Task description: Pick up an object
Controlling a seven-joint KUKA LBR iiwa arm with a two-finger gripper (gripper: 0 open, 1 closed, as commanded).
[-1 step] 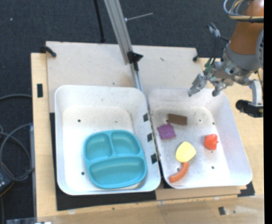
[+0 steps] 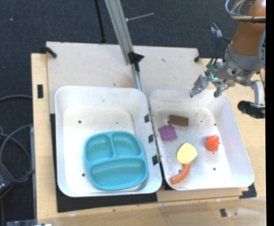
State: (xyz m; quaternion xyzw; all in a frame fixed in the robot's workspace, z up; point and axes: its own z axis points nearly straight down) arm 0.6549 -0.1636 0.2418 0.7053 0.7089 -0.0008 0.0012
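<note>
While my claw (image 2: 206,84) hangs spread and bare over the right bin's (image 2: 230,112) back rim, approach pending: descend toward the brown block (image 2: 178,120), then clench.

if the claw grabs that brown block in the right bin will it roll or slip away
The brown block looks flat-sided and low, so it probably won't roll. It lies apart from the purple piece, so a push would likely slide it freely on the smooth bin floor. Weight can't be judged.
</note>
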